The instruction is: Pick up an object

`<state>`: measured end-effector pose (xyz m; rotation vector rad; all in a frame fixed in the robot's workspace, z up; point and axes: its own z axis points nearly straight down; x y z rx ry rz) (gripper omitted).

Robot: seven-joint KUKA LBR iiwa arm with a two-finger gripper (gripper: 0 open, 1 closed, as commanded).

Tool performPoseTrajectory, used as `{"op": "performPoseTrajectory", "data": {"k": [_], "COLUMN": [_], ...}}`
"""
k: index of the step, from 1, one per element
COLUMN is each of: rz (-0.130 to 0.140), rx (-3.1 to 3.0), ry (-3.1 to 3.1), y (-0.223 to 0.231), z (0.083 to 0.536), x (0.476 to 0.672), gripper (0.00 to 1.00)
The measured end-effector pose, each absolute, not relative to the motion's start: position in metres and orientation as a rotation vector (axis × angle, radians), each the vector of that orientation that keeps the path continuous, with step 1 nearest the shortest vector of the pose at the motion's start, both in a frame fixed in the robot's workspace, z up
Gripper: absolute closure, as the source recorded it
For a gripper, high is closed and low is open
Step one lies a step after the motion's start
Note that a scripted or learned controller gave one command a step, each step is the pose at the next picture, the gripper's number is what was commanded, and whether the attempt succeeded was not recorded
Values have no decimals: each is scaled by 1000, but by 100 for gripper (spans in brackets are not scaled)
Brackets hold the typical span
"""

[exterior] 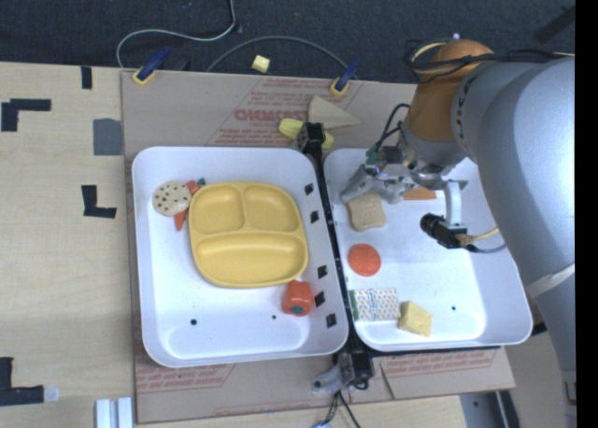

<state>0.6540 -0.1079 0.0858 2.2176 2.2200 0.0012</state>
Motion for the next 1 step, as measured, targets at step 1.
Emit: {"op": "performPoseTrajectory", "data": {"k": [1], "rz": [0], "rx": [2217], "ry": [2221], "y": [-108], "z": [96], "x": [654], "gripper": [100]}}
